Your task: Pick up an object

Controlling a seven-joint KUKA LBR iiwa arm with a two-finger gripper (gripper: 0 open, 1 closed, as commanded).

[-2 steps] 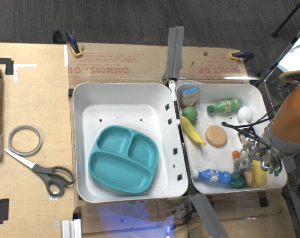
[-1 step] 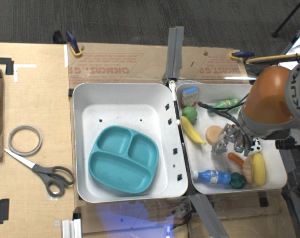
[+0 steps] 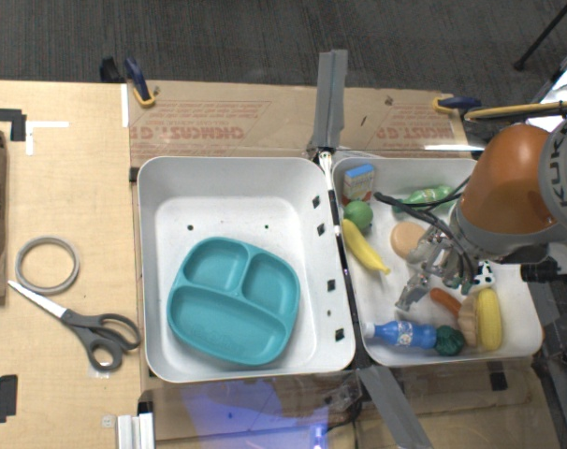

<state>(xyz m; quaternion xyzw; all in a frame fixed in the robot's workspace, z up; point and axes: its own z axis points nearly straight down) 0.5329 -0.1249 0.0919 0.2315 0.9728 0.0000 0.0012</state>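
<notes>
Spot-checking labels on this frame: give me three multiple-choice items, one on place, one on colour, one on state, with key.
1. Where is the teal three-compartment plastic plate?
A. left white bin
B. right white bin
C. on the bench

2. What colour are the handles of the scissors lying on the bench?
A. red
B. grey
C. blue

3. How does the blue-and-white plastic bottle in the right bin rest?
A. upright
B. lying on its side
C. hanging from the gripper

Key: 1 A, it fills that bin's floor. 2 B, both loops are grey. 3 B, it lies lengthwise along the near wall.

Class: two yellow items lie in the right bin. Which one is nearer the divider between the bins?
The banana, beside the green ball; the corn cob lies far right.
</notes>
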